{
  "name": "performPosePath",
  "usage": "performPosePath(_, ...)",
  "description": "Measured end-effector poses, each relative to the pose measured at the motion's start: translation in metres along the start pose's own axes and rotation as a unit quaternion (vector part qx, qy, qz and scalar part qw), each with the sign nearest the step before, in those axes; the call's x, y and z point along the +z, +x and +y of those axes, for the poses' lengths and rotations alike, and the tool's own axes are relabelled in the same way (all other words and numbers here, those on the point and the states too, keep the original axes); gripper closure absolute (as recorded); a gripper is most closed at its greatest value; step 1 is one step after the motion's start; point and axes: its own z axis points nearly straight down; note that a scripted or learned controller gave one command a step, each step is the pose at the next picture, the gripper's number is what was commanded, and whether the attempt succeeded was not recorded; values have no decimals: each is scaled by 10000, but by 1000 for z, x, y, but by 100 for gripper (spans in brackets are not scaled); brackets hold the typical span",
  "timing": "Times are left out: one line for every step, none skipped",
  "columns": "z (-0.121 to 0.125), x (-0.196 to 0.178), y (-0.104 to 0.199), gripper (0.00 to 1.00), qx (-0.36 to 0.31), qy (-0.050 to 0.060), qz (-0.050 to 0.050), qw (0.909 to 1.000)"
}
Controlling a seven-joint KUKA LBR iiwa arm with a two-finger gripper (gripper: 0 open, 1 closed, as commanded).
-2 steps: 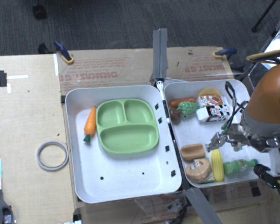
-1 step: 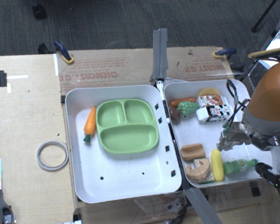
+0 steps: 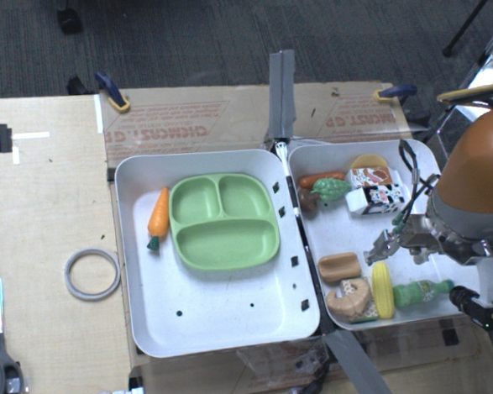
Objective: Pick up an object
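In the camera view the gripper [image 3: 383,250] hovers over the right bin [image 3: 420,148]; I cannot tell how it is set. The corn [image 3: 382,289] lies just nearer, touching the bread [image 3: 349,300] and the green bottle [image 3: 421,291], so a descent risks nudging neighbours or missing.

A wooden bench [image 3: 46,214] bears two white bins [image 3: 214,329], a tape ring [image 3: 92,273] and scissors [image 3: 6,369]

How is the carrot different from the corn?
The carrot is orange with a green end; the corn is yellow. The carrot lies in the left bin, leaning against the green plate; the corn lies in the right bin among other items. Both are long, thin toy foods.
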Motion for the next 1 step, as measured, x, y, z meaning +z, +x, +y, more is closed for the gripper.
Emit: performPosePath(2, 60, -9, 0, -330, -34, 2, 9994)
